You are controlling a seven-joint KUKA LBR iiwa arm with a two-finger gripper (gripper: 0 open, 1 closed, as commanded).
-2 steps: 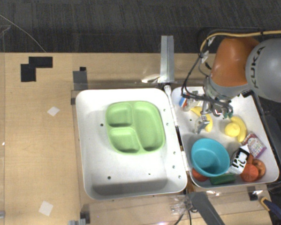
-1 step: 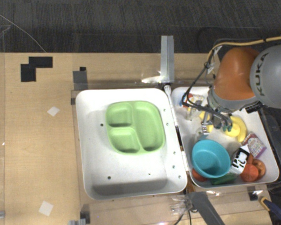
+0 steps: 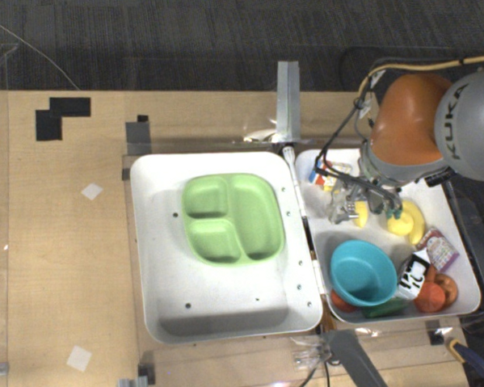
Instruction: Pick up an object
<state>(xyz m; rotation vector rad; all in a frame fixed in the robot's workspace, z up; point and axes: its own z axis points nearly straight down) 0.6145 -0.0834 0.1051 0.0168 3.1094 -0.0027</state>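
My gripper (image 3: 361, 204) hangs low over the back half of the right bin (image 3: 463, 242), under the orange wrist band. Its fingers stand apart, open, with a small yellow object (image 3: 361, 215) showing between them on the bin floor. Just right of it lies a yellow rubber-duck-like toy (image 3: 407, 220). A teal bowl (image 3: 363, 273) sits in front of the gripper. At the bin's front right are a black-and-white pack (image 3: 414, 275), a purple packet (image 3: 439, 249) and a red-orange object (image 3: 436, 293). A small blue and red item (image 3: 320, 176) lies at the back left.
The left bin (image 3: 159, 233) bears a green divided plate (image 3: 231, 217). A grey metal post (image 3: 288, 105) stands behind the wall between the bins. Something green (image 3: 382, 309) and an orange piece (image 3: 340, 302) peek from under the bowl. Cables run along the arm.
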